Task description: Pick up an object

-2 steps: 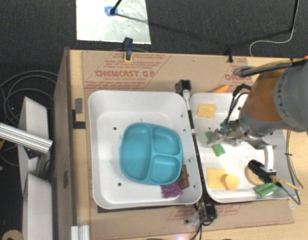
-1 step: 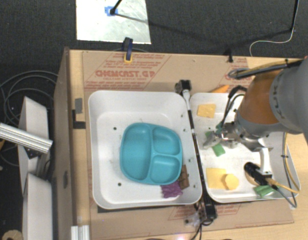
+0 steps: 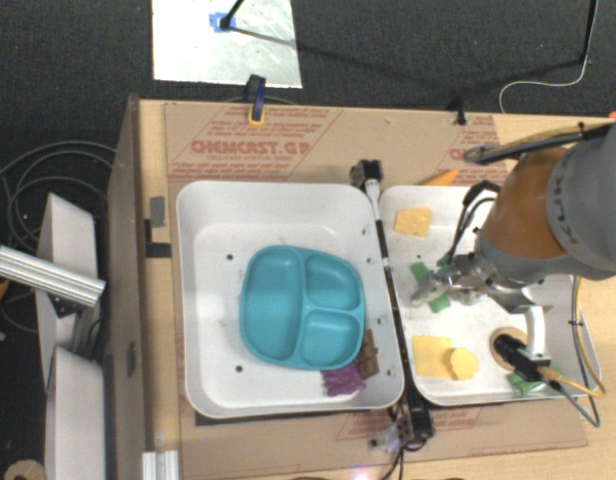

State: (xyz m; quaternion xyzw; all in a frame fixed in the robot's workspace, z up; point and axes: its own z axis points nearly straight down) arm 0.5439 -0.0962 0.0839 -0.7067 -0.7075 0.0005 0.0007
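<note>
The grey arm (image 3: 548, 208) reaches over the right bin (image 3: 468, 393) – its gripper (image 3: 435, 286) low near that bin's left wall, jaw spread impossible to tell – beside a small green piece (image 3: 421, 271), yellow blocks (image 3: 432, 352) by the near edge.

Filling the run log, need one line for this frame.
arm: over right bin | gripper: at green piece | grasp: unconfirmed | left bin: teal plate

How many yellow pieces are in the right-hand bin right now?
3: a flat yellow square near the bin's far left corner, a larger yellow block near the front, and a rounder yellow piece touching it. The arm may hide more.
</note>
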